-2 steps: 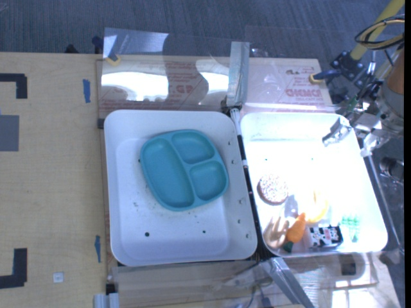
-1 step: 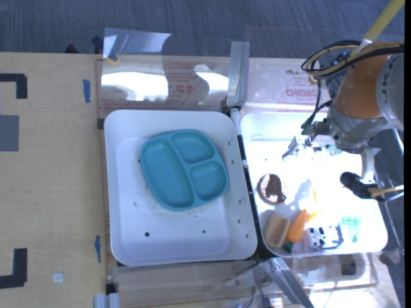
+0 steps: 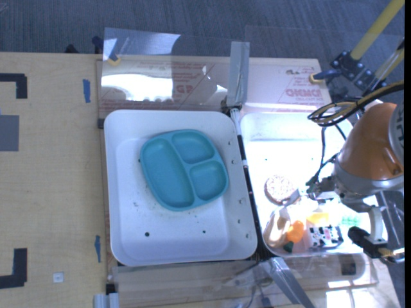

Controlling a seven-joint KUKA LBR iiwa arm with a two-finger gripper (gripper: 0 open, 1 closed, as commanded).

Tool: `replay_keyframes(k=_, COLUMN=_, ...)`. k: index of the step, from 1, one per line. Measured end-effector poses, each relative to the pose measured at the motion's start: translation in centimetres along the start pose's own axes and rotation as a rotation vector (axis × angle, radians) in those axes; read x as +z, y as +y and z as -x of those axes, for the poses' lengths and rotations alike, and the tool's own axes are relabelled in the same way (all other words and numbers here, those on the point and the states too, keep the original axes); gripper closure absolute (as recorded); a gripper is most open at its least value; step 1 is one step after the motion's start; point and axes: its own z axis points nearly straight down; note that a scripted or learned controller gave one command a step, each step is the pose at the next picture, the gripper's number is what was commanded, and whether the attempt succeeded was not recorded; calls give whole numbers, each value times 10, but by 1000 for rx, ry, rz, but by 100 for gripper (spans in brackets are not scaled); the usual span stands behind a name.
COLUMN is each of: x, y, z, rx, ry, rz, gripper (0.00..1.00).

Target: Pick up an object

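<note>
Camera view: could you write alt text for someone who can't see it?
A grey and orange robot arm reaches over the right white bin, which holds small objects. The left white bin holds a teal divided plate.

Two shallow white bins sit side by side: the left bin (image 3: 122, 191) at nine o'clock and the right bin (image 3: 282, 147) at three o'clock. The left one holds one teal divided plate (image 3: 184, 169) with three compartments. The right one holds a cluster toward five o'clock: one round speckled disc (image 3: 279, 187), one orange piece (image 3: 295, 231), and other small items too jumbled to count.
</note>
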Motion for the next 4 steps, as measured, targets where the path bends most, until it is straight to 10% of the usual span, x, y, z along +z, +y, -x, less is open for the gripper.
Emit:
replay_keyframes(k=1, x=-97, y=2, z=-57, rx=-413, ry=-4, rz=11, gripper=0)
replay_keyframes(k=2, x=-9, y=-13, z=-28, rx=-428, ry=-7, rz=15, gripper=0)
replay_keyframes(k=3, x=-4, y=-14, z=-15, rx=-154, ry=1, rz=20, gripper=0)
replay_keyframes(k=4, x=-5, y=-10, z=-17, rx=-512, ry=-13, rz=30, gripper=0)
